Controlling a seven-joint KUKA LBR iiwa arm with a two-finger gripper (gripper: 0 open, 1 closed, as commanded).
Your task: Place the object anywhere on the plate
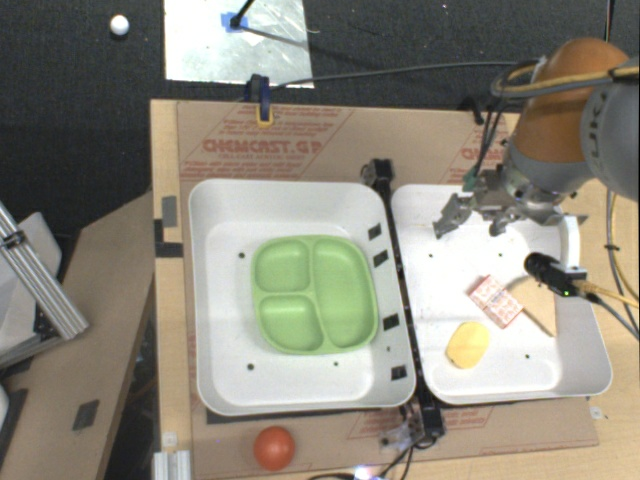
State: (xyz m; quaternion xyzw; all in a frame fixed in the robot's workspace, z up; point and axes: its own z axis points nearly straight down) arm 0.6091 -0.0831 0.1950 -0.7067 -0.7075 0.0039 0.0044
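A green three-compartment plate (315,293) lies in the left white bin (220,218). In the right bin (580,368) a yellow rounded object (467,345) rests near the front, and a red-and-white patterned packet (496,300) lies just behind it, next to a tan flat piece (535,308). My gripper (470,215) hangs over the back of the right bin, well behind these objects, with its two fingers spread apart and nothing between them.
A red ball (274,447) sits on the bench in front of the left bin. A metal rail (40,283) leans at the far left. A shiny sheet (235,28) lies behind the bench.
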